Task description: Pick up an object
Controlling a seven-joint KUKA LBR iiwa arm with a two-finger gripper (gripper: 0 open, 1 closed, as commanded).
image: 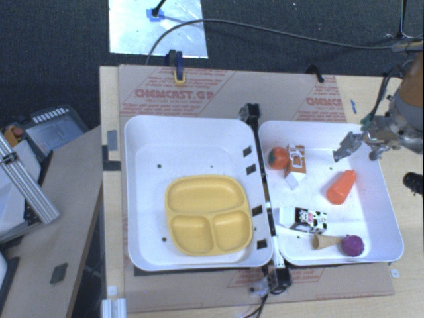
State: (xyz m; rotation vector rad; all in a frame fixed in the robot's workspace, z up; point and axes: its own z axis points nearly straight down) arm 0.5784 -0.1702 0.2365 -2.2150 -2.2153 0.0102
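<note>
The right bin (391, 234) holds several small items. They are an orange cone-shaped cup (341, 186), an orange ball (279, 158) beside an orange-and-white box (296, 158), a small white block (292, 179), a black-and-white patterned piece (310, 220) and a purple-topped toy cone (348, 244). My gripper (361, 150) hangs over the bin's upper right part, above and just right of the orange cup. Its fingers (344, 148) are spread open and nothing is between them.
In the left bin (142, 144) lies a yellow divided plate (209, 214). A black clip strip (260, 184) runs along the seam between the bins. A cardboard sheet (218, 91) lies under both bins, with a yellow-blue clamp (177, 68) at its far edge.
</note>
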